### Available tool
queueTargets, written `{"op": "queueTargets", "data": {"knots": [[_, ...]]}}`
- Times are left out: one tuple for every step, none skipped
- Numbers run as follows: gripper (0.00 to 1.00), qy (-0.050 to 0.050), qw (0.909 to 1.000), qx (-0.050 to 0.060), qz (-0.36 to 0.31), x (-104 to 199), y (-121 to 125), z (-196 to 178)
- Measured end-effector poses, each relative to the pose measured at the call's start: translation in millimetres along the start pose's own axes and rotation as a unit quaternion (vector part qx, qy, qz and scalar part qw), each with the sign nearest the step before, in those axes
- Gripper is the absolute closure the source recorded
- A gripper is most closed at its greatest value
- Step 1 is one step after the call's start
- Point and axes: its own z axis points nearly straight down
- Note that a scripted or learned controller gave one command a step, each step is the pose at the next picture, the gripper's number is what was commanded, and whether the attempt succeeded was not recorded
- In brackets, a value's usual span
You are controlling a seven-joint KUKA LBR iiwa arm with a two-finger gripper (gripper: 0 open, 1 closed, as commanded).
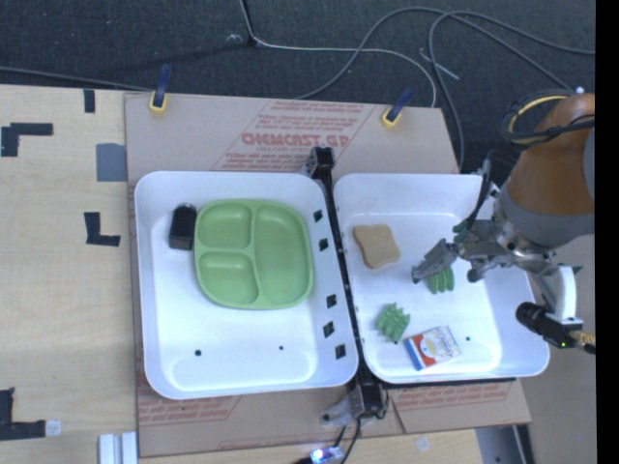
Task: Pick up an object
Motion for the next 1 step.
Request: {"op": "queueTargets", "data": {"knots": [[0.00, -0.001, 1.0000, -0.006, -0.002, 0.3, 2.9, -6.4]]}}
